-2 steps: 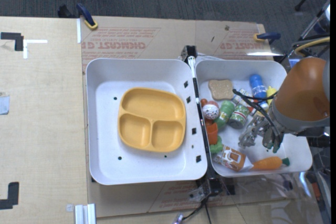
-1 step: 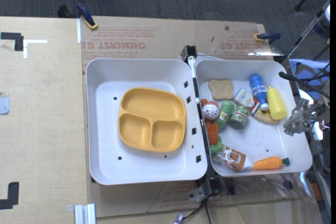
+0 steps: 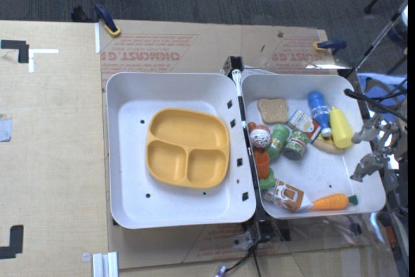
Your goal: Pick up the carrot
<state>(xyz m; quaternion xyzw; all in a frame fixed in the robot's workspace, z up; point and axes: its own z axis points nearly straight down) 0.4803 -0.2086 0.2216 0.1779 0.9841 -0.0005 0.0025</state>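
Note:
The carrot (image 3: 331,202), orange with a green stub at its right end, lies flat along the front wall of the right bin (image 3: 337,168). It points left and touches a small printed carton (image 3: 287,196). My gripper (image 3: 363,152) sits at the right rim of that bin, above and to the right of the carrot and apart from it. Its two metal fingers (image 3: 364,134) are spread open with nothing between them.
The right bin also holds a bread slice (image 3: 273,110), a blue bottle (image 3: 317,107), a yellow bottle (image 3: 340,126), two green cans (image 3: 288,141), a white and red ball (image 3: 260,136) and an orange piece (image 3: 261,164). A yellow divided plate (image 3: 188,147) lies in the left bin (image 3: 126,159).

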